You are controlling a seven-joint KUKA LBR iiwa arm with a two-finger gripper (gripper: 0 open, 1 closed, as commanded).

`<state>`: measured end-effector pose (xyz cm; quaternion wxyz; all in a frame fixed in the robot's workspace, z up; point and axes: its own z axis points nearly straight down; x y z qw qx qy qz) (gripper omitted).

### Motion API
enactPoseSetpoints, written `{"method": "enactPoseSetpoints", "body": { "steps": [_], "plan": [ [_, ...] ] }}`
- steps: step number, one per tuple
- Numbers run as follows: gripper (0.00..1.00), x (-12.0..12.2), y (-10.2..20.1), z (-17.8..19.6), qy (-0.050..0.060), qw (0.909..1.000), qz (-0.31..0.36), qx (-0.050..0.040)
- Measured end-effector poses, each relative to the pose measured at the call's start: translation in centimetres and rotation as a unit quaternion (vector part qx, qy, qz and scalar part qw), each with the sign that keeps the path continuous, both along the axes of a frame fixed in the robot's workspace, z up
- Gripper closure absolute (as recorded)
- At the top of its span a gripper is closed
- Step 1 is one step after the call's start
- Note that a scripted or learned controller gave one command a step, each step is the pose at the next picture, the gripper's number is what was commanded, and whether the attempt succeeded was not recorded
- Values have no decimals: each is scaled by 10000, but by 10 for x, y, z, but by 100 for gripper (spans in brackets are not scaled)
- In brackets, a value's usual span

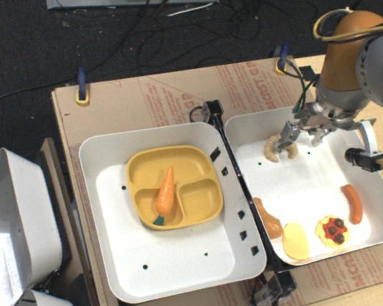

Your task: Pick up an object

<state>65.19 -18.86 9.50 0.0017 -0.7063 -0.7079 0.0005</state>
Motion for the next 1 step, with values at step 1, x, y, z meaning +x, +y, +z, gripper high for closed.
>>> {"method": "enactPoseSetpoints", "body": {
  "steps": [1],
  "plan": [
    [100, 0, 0, 13, -4, 10000, 11, -12]
  ]
}}
